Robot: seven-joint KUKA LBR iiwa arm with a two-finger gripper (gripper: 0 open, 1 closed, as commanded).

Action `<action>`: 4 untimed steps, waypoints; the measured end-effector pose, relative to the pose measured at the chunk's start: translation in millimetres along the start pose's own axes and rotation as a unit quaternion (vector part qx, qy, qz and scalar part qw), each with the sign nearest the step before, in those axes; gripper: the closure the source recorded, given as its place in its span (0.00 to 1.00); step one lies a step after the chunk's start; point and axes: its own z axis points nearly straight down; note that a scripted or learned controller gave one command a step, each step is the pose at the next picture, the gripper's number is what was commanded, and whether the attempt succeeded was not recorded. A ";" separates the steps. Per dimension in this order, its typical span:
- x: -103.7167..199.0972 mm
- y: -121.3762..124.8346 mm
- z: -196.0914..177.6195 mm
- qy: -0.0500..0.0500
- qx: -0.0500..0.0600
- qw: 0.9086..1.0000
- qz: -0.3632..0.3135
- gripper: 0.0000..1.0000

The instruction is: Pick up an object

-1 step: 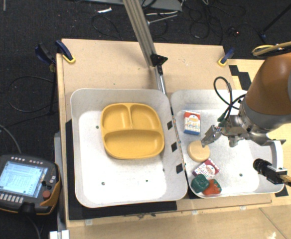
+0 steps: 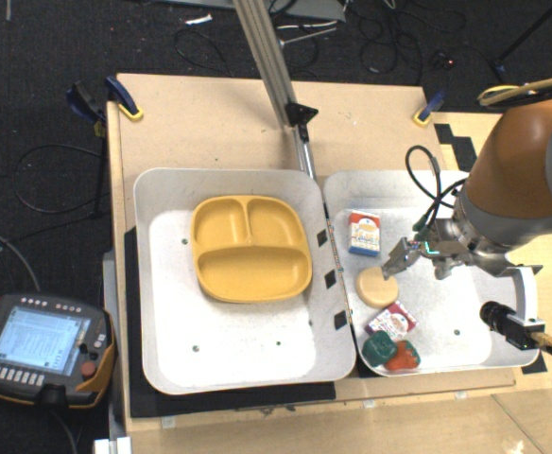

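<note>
Gripper [image 2: 396,261] hangs over the right bin [image 2: 465,348], fingers spread and holding nothing. The puck [image 2: 377,288] lies just at its 7 o'clock, with a carton [image 2: 364,233] at 11.

Tan bench [image 2: 210,121], two shallow white bins side by side, left bin [image 2: 163,348], right bin [image 2: 465,343]

A yellow plate [image 2: 251,249] sits in a white bin [image 2: 163,348]; a tan disc [image 2: 377,288] lies beside the claw [image 2: 418,256], a red-and-white carton [image 2: 364,233] just beyond.
</note>
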 end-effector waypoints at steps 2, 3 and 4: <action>-8.7 -6.7 108.0 0.000 0.003 1.000 0.001 0.00; -8.7 -4.8 94.8 0.000 -0.001 1.000 0.001 1.00; 0.3 -0.7 36.8 -0.001 -0.003 1.000 -0.002 1.00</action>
